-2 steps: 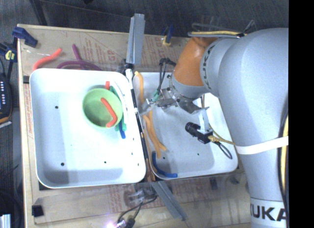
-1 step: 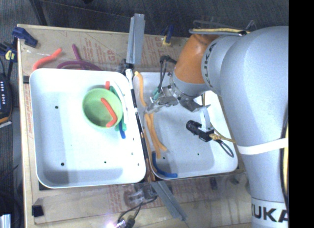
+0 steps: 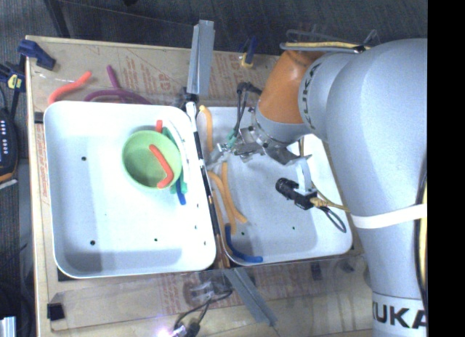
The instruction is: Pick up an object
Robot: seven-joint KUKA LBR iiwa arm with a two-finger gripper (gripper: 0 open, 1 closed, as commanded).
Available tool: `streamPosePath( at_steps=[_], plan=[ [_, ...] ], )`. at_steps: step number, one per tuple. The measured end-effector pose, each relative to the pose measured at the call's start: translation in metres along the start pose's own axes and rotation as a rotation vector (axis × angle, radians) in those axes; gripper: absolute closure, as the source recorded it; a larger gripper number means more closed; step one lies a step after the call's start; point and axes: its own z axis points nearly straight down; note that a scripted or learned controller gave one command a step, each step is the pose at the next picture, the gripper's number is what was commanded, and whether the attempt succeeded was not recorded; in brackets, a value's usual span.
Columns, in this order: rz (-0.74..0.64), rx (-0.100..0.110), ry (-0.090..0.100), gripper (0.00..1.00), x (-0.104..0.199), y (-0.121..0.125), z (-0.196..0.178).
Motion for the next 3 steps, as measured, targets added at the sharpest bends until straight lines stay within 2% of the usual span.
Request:
streamPosePath(
  at_steps=[1,2,3],
  plan=[
    [0.030,-0.011,-0.022,0.00,0.015,-0.042,0.005],
    [0.021,-0.006,-0.014,1.00,0.019,-0.041,-0.004],
    [-0.228,-0.002,-0.002,1.00,0.031,0.009,-0.090]
  ],
)
